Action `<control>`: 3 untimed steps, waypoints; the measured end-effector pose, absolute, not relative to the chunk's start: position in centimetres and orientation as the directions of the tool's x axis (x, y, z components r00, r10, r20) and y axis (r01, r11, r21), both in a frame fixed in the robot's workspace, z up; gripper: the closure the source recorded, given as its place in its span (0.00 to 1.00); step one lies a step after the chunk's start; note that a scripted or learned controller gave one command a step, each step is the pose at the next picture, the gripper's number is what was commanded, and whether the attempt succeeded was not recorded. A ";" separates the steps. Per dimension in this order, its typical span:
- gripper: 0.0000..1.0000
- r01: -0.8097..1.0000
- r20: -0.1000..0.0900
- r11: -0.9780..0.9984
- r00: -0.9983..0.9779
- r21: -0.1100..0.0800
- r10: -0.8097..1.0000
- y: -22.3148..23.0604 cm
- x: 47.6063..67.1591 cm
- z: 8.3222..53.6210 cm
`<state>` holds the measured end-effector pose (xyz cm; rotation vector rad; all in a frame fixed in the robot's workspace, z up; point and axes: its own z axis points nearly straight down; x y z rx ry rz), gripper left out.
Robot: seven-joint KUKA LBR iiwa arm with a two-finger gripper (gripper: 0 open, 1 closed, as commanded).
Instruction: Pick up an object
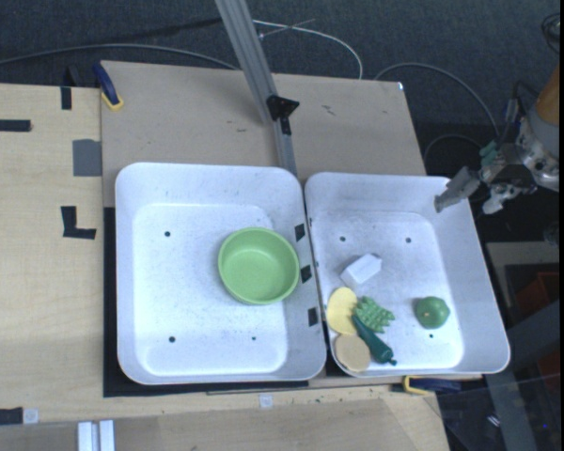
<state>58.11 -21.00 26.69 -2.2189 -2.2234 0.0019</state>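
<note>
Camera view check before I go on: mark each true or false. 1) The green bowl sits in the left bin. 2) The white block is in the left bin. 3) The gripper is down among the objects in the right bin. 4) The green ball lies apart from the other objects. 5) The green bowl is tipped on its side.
1) True: the green bowl sits in the left bin.
2) False: the white block lies in the right bin.
3) False: the gripper is at that bin's upper right edge.
4) True: the green ball touches nothing else.
5) False: it stands upright, opening upward.
</note>
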 end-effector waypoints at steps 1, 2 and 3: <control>0.00 1.000 -0.001 0.002 -0.002 -0.001 1.000 -21.0 58.1 26.7; 0.00 1.000 0.000 0.002 -0.002 -0.005 1.000 -20.3 58.1 22.1; 0.00 1.000 0.000 0.001 -0.001 -0.006 1.000 -20.3 57.6 17.7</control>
